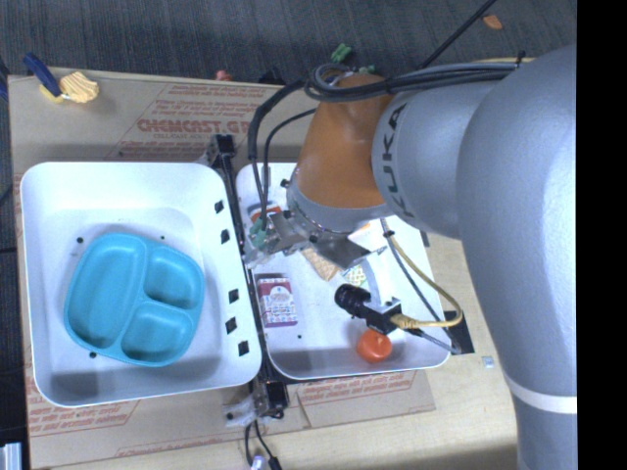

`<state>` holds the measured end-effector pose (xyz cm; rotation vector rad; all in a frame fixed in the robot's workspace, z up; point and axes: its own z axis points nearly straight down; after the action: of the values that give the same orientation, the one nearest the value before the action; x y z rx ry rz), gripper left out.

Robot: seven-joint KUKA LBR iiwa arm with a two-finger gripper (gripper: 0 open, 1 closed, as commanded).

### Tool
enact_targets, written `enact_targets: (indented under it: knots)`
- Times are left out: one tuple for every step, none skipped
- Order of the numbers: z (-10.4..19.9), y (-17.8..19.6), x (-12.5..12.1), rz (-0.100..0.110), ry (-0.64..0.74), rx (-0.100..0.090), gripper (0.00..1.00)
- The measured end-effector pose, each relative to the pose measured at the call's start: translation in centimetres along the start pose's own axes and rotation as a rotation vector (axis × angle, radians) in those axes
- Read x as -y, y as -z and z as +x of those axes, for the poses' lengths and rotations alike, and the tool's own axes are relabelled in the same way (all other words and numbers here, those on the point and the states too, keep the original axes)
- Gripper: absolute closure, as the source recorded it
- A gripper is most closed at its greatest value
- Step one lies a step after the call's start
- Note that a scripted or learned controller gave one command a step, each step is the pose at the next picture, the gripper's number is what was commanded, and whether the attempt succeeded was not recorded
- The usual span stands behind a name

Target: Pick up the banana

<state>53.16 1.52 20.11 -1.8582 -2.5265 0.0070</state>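
My arm reaches in from the right, and its orange band (338,150) hangs over the far half of the right bin (323,360). The gripper (263,235) is low at that bin's left wall, close to the divider between the bins. The wrist and arm hide whatever lies in the bin's far and middle parts. Just in front of the gripper a small red and white packet (276,300) lies flat on the bin floor.
An orange-red ball (373,346) sits near the right bin's front edge. A tan waffle-like piece (320,261) peeks out under the wrist. In the left bin (39,204) lies a blue divided plate (132,297). A yellow and blue object (69,86) rests on the cardboard at the far left.
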Motion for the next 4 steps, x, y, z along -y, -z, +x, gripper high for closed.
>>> enact_targets:
  knots:
    - [6.8, -1.0, -0.2, -0.002, 0.105, 0.001, 1.0]
    - [9.1, -6.2, 0.7, -0.001, 0.573, 0.001, 1.0]
    - [12.1, -10.6, -5.5, -0.011, 0.465, 0.012, 1.0]
    - [11.7, -10.5, -5.6, -0.014, 0.462, 0.019, 0.0]
